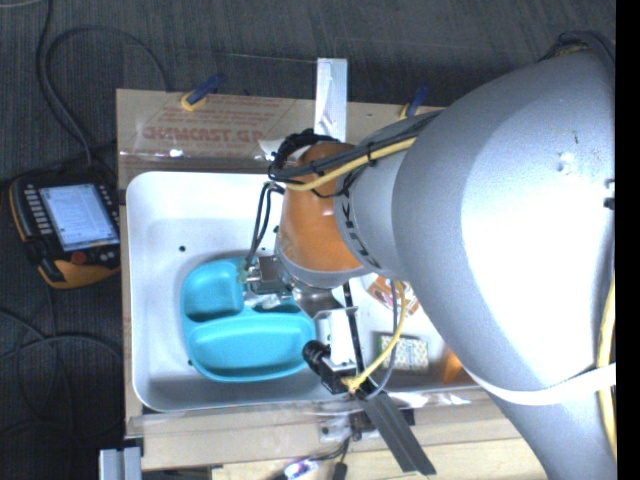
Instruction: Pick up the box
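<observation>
1. The arm [500,228], its grey casing nearest the lens, covers the right of the view; its orange band [315,233] sits above the wrist, over the middle of the bins.
2. Far left, off the worktop [145,128], a handheld pendant [68,218] with a lit screen lies on the dark floor.
3. The left bin [160,208] holds two turquoise objects [245,328], one small and one larger, touching each other at the bin's lower middle.
4. The end effector [270,286] hangs just right of the smaller turquoise piece. Its state cannot be told; the wrist hides it.
5. The box [402,351] appears to be the small patterned carton in the right bin, just beside the arm's cabling and partly covered by the arm.
6. Handling judgement: the box looks like light, stiff card that a firm squeeze could dent. Taking it across its two shorter flat faces seems safest.
7. Writing: faint red lettering on the brown board [215,128] at the worktop's rear is too blurred to read with confidence. The box's print is illegible.
</observation>
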Available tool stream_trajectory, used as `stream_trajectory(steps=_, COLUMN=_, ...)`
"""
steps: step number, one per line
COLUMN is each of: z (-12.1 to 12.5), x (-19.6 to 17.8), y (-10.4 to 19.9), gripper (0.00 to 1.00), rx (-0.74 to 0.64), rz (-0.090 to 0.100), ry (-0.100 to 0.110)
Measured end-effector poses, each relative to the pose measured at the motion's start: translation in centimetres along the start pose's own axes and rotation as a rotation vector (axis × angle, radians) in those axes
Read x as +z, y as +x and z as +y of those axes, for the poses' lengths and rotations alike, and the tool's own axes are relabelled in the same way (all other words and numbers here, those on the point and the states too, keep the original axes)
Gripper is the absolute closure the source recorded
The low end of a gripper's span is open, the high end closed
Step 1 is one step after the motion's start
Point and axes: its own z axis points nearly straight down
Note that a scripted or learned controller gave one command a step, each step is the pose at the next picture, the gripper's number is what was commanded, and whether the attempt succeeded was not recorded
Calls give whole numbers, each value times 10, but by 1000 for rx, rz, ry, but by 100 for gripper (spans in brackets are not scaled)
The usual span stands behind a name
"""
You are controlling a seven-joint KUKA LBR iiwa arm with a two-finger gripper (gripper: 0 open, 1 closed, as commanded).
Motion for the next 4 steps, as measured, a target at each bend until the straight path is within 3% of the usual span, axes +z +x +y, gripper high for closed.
stream_trajectory(steps=1, z=69, x=18, y=-28, gripper=100, rx=-303, rz=4, ry=42)
stream_trajectory(steps=2, z=121, x=-289, y=-16, gripper=100, rx=-316, rz=1, ry=41)
stream_trajectory(steps=3, z=151, x=-312, y=-59, gripper=100, rx=-174, rz=-3, ry=41)
stream_trajectory(steps=4, z=139, x=-312, y=-108, gripper=100, rx=313, rz=-14, ry=44)
